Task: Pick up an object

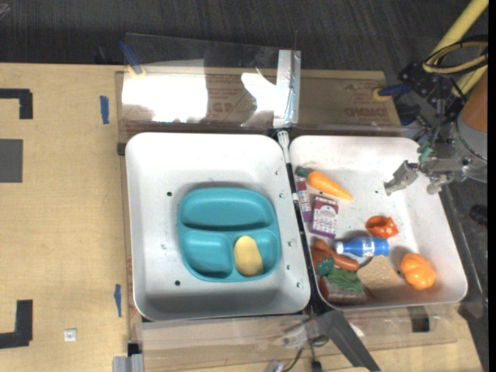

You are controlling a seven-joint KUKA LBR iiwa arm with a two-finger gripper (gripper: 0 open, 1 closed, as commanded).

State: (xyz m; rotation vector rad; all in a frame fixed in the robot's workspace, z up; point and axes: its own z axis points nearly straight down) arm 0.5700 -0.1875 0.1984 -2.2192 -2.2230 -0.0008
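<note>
**Gripper above the right bin's far edge**

The gripper hovers at the right bin rim; its finger state cannot be told. A carrot, blue bottle and orange fruit lie inside. The left bin holds a teal tray bearing a yellow potato.
</note>
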